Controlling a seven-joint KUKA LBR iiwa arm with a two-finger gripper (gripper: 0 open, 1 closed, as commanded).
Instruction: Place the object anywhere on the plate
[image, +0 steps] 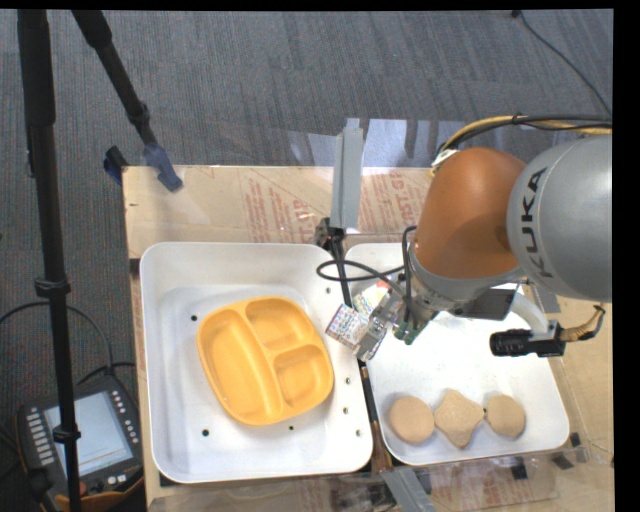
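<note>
— Hovering where, exactly?

— At the plate's (265, 360) right edge, above the seam between the two bins. My claw (375, 335) is clenched on a small patterned packet (344, 325), which hangs just beside the plate's rim.

— So it's done?

— Not yet, I'd judge. The packet must go over the plate's compartments and be let go. Three beige pieces (456, 417) lie well right of the plate, in the right bin (545, 385).

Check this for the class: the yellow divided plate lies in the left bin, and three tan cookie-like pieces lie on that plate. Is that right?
Not quite. The camera view shows the yellow divided plate in the left bin, but the three tan pieces lie in the right bin, not on the plate.
</note>
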